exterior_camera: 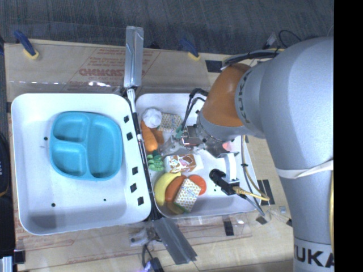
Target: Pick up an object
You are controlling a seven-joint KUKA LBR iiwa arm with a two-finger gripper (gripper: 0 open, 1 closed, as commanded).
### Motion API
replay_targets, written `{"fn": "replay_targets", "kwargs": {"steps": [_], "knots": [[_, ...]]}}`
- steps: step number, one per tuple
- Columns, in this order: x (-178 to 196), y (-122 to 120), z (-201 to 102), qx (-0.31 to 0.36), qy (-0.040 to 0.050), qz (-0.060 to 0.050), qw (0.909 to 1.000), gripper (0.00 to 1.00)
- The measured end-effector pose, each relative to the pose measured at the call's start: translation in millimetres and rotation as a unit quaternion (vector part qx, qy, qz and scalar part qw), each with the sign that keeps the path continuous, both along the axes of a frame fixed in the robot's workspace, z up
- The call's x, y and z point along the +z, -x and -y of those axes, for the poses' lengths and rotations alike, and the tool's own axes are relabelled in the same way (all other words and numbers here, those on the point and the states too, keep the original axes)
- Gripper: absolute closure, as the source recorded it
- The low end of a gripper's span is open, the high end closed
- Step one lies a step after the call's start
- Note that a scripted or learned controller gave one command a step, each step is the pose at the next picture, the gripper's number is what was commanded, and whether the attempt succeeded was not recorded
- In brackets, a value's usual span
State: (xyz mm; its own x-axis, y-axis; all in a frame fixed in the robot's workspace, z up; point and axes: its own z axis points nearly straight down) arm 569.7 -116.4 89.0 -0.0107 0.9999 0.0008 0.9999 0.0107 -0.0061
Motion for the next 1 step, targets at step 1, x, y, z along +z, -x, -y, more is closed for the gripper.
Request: {"fn": "replay_targets", "kwargs": {"steps": [1], "knots": [[0.3,-35.3,15.9,0.009,0.0,0.001,1.0,0.0]]}}
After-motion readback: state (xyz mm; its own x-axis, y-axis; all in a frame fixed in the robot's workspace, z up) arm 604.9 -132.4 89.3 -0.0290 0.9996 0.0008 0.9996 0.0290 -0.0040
